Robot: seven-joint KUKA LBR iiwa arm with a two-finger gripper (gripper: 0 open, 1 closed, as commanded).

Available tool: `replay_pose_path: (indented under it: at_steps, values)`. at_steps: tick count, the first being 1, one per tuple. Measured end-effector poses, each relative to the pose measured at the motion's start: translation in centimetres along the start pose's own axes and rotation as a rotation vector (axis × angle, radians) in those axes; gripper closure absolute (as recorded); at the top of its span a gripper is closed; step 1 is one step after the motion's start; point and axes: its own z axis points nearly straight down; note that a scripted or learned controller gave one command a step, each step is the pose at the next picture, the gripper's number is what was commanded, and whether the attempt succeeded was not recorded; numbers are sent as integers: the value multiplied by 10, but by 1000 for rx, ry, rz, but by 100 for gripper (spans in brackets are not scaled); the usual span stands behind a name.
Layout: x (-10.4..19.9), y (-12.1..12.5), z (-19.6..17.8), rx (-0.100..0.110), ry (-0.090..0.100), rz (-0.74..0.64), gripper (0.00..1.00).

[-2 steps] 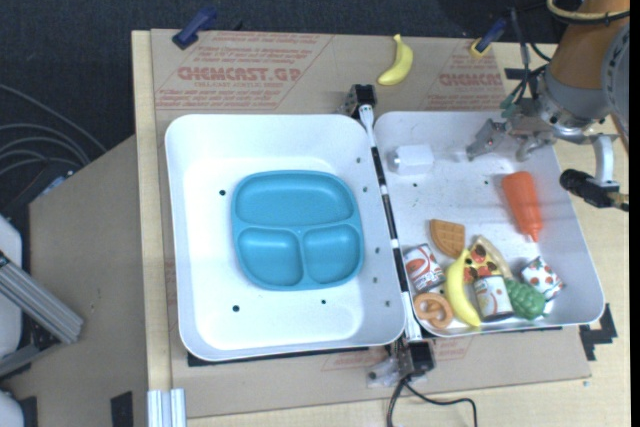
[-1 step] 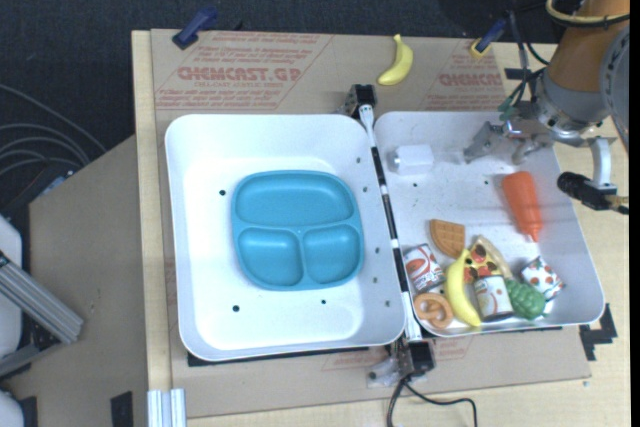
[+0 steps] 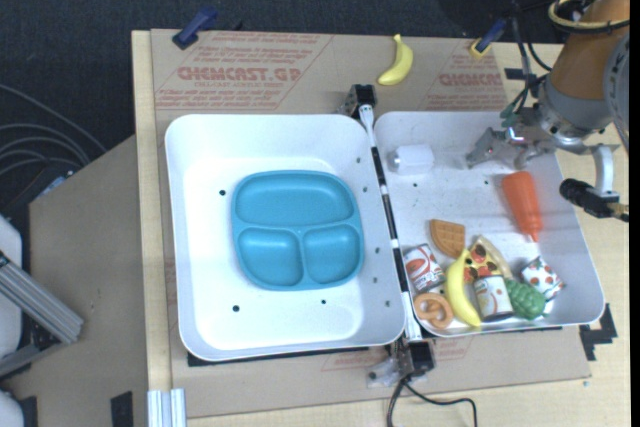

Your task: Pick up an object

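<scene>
The arm (image 3: pixel 590 65) reached in from the right, its orange band above the wrist, and the gripper (image 3: pixel 500 147) hung over the back of the right bin (image 3: pixel 590 287). From where I stood I could not tell how the jaws stood; nothing showed between them.

Just beside the gripper, toward the front, a carrot (image 3: pixel 521 203) lay on the bin floor, pointing down the bin and apart from the fingers. A small white block (image 3: pixel 412 156) sat near the bin's back left corner, well to the left of the gripper.

The rest of the objects crowded the front of that bin. A banana (image 3: pixel 459 291) lay tilted among them, with a pretzel (image 3: pixel 434 309) touching its lower end and a red and white can (image 3: pixel 423 267) at its left. A brown biscuit (image 3: pixel 449 237) rested just behind the banana. To the right were a pizza slice (image 3: pixel 489 260), a green piece like broccoli (image 3: pixel 527 299), and a small red and white item (image 3: pixel 542 277) I could not make out.

The left bin (image 3: pixel 200 245) held a blue tray (image 3: pixel 297 228) with three compartments, lying flat near its middle.

Behind the bins, on the brown board (image 3: pixel 250 75), a second banana (image 3: pixel 397 64) lay by itself, well apart from the gripper.
</scene>
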Motion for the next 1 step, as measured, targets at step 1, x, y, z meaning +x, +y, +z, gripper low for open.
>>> replay_pose_path:
  at_steps: [1]
  values:
    - [0, 1, 0, 2, 0, 0, 0]
